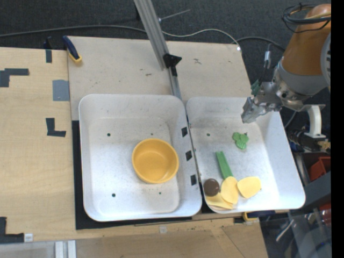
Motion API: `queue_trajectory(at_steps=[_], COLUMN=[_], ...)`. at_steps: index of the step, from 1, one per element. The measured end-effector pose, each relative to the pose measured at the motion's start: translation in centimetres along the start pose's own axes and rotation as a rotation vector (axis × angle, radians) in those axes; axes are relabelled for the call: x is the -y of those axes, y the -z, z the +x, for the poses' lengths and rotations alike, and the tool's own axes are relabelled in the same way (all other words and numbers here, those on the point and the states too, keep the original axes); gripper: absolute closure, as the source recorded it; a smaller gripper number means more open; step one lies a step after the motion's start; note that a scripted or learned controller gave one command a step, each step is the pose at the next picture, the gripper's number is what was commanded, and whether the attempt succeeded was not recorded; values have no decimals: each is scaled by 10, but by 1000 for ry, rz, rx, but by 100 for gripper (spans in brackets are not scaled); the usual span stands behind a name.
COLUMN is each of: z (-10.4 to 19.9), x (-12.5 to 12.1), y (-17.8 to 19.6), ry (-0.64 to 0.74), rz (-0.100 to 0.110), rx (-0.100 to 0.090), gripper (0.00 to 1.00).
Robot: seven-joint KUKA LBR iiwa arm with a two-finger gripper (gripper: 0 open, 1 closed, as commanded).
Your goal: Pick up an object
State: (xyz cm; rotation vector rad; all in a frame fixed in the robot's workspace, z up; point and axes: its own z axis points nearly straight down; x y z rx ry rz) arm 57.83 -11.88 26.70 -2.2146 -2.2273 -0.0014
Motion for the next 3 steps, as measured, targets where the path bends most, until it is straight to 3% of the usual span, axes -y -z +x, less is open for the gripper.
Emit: queue_trajectory(at_steps=[1,3], z=[57,173], x=[-22,-36], y=[-7,-36], ry=[1,1], rz=[1,4], rx=[0,0], gripper=[100,100])
